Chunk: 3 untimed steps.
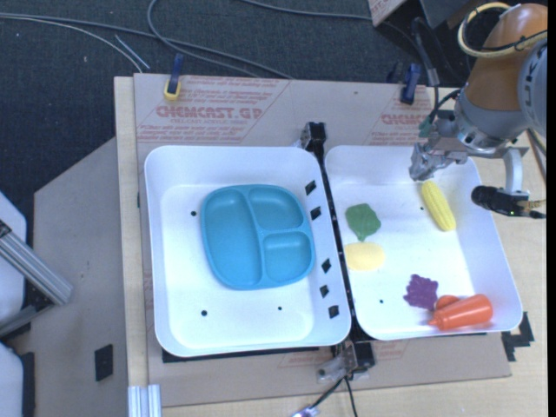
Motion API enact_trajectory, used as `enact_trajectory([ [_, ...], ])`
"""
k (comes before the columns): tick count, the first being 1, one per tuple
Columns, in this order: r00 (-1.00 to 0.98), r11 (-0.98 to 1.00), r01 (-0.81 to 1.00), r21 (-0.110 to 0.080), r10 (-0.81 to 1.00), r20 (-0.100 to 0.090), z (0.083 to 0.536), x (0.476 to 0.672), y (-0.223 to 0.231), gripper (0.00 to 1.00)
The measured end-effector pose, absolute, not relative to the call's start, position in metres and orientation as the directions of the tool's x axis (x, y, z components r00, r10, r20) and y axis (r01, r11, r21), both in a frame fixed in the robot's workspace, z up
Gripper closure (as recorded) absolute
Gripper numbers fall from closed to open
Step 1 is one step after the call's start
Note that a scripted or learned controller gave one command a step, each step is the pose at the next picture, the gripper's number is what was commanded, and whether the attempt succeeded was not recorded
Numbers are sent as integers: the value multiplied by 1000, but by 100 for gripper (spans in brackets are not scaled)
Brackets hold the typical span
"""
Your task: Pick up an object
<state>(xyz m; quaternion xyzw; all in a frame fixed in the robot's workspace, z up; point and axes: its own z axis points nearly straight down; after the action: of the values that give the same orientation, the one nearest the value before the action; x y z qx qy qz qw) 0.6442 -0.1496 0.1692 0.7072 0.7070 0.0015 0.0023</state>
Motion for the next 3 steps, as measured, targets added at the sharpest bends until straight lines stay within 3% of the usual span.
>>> enact_trajectory([
  [2, -1, 1, 1000, 7, 1000, -1, 259, 650, -147, 100],
  [3, -5, 5, 1000, -1, 1000, 3, 264, 638, -99, 100],
])
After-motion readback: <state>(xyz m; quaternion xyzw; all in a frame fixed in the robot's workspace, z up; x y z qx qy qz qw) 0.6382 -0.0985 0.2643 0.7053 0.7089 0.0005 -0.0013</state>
